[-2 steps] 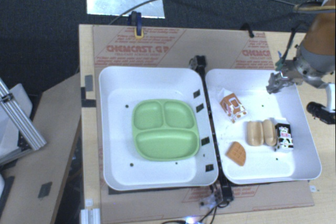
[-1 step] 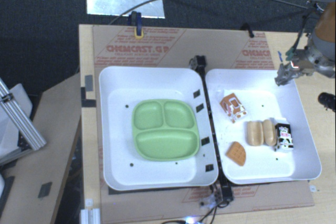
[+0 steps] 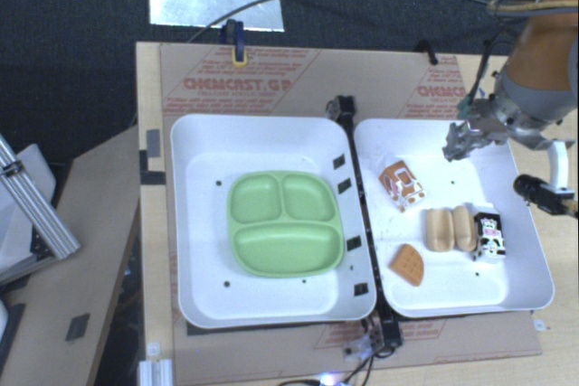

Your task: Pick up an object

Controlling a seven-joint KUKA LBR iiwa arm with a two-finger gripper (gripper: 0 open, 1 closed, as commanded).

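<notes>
The right bin [image 3: 520, 289] holds several small items: a brown-and-white patterned piece [image 3: 402, 183], a tan bread-like pair of rolls [image 3: 448, 228], a small black-and-white carton [image 3: 489, 235] beside them, and an orange waffle-like piece [image 3: 408, 265] near the front. My gripper [image 3: 460, 143] hangs over the back part of this bin, up and to the right of the patterned piece, apart from every item. The grey wrist and orange band rise behind it at the right.
The left bin [image 3: 194, 158] holds a green divided plate [image 3: 286, 223]. A black clip row runs along the seam between the bins. Cardboard lies under both bins, and a cable arcs across the back.
</notes>
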